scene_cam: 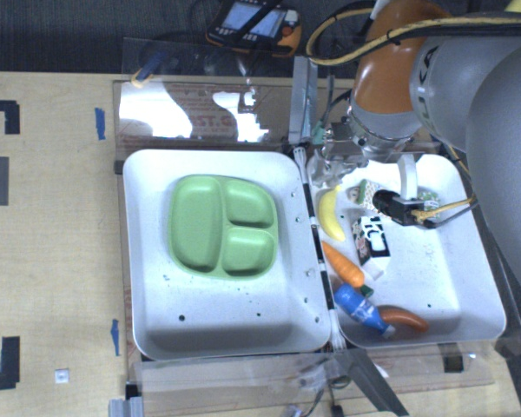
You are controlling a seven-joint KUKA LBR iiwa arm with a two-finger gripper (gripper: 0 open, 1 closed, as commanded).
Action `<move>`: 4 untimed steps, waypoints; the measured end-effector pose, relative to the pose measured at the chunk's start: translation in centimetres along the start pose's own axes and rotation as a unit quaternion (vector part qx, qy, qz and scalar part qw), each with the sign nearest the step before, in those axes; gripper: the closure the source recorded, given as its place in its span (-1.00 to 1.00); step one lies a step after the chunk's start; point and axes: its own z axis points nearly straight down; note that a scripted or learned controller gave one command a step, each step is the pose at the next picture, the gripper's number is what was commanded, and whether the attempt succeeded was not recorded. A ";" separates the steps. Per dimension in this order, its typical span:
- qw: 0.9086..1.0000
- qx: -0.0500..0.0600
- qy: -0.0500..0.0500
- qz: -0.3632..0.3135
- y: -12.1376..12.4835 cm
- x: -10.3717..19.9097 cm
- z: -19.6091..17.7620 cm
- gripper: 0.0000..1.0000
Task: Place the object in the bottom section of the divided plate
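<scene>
The gripper (340, 159), its jaws' state impossible to tell, hangs over the banana (331, 215) in the right bin (451, 302), so it should descend centred before carrying anything to the green divided plate (223, 225).

You've got two white bins: left bin (148, 320), right bin (469, 302). One green divided plate (223, 225), three sections, sits in the far bin from the jaws. Just below the jaws: one banana (330, 215), one carrot (343, 265), one blue bottle (361, 307), one orange-red sausage-shaped piece (402, 319), one black-and-white packet (373, 235). One arm (434, 68).
</scene>
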 end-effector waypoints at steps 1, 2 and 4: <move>1.000 0.000 0.000 0.000 0.0 0.0 0.0 -1.00; 1.000 0.002 0.000 0.001 0.0 -0.1 -0.7 1.00; 1.000 0.000 0.001 -0.019 -8.1 1.8 -6.7 1.00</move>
